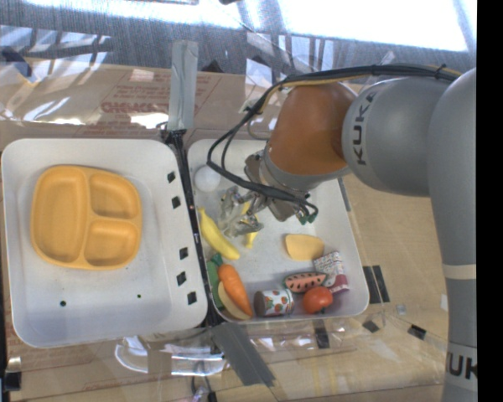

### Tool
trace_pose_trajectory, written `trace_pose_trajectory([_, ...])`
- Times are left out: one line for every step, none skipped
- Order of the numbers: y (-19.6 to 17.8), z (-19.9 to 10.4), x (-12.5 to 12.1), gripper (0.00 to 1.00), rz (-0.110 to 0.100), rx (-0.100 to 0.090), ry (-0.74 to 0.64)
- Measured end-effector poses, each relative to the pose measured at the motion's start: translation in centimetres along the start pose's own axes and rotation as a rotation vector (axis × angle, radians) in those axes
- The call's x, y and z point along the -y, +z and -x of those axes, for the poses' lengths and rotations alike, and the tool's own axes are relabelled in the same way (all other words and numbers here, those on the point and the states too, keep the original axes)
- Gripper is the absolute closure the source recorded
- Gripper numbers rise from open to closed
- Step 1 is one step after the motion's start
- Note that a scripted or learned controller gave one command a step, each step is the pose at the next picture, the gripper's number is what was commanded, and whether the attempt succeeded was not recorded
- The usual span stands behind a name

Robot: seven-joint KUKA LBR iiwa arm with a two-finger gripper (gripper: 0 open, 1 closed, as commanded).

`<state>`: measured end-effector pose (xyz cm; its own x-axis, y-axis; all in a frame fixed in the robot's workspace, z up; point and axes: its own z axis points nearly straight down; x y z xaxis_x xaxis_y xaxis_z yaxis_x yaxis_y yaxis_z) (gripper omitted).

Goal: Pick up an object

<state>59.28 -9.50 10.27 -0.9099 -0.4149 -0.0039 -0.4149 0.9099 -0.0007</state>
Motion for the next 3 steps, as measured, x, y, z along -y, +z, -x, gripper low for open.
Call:
trace_pose_trajectory([-13.0,6.5,-1.5,1.00,-0.005,0.009,0.070])
trace_pose_trajectory([-8.9,7.5,-0.8,1.00,0.002,-0.006,-0.002])
trace_pose_trajectory([-9.0,7.5,-0.8,1.00,0.001,-0.004,-0.048])
